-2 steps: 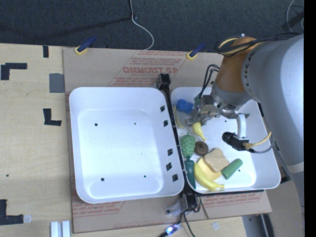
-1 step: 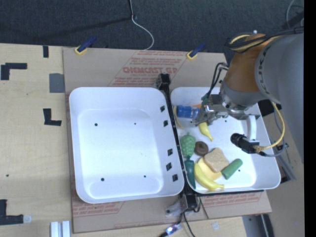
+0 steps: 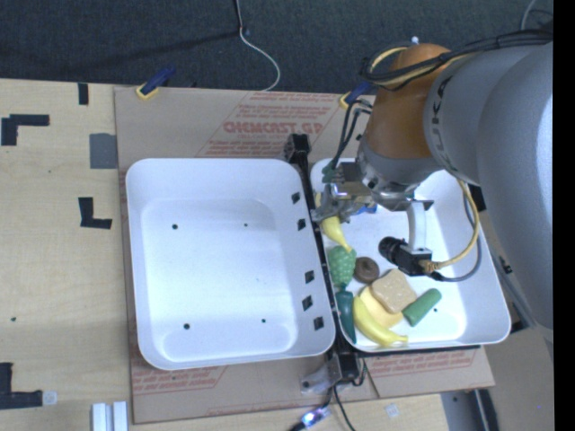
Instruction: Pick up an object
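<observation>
The right bin (image 3: 476, 326) holds a cluster of small items. A small yellow piece (image 3: 335, 233) lies by the bin's left wall, with a bumpy green item (image 3: 341, 264) just below it. Nearby are a brown round piece (image 3: 366, 268), a tan block (image 3: 393, 290), a green cylinder (image 3: 421, 306), a yellow banana (image 3: 375, 322) and a dark green item (image 3: 346, 308). My gripper (image 3: 334, 203) hangs low over the bin's upper left corner, directly above the small yellow piece and close to the wall between the bins. Its wrist hides the bin's back part.
The left bin (image 3: 144, 241) sits beside the right one on a cardboard sheet (image 3: 260, 128). A black clip (image 3: 296, 146) stands at the top of the divider. A black cable plug (image 3: 398, 253) dangles from the arm over the right bin's middle.
</observation>
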`<move>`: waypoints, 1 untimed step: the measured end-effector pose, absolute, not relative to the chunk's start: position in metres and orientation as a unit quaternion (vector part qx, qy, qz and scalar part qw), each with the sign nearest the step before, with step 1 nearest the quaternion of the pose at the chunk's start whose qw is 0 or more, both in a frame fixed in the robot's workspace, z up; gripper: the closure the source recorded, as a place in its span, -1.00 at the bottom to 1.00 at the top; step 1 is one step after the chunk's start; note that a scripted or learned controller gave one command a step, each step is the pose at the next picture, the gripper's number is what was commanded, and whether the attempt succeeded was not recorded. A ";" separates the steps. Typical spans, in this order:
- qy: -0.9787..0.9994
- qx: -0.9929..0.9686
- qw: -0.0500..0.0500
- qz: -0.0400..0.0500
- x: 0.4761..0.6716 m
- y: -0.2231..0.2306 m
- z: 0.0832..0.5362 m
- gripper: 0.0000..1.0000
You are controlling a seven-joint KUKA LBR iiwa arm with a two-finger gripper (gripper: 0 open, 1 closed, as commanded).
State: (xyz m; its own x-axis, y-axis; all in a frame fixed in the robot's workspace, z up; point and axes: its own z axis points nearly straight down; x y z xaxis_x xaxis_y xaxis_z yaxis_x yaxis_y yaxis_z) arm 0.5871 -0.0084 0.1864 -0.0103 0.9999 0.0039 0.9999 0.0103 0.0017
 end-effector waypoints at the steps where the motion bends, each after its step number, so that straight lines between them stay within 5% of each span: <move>1: -0.711 -0.704 0.002 0.000 0.596 0.062 0.184 1.00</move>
State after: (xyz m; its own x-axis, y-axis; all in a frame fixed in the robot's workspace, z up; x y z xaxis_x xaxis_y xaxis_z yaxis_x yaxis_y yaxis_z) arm 0.5961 0.0622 0.1836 -0.0097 0.9999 0.0028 1.0000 0.0097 -0.0017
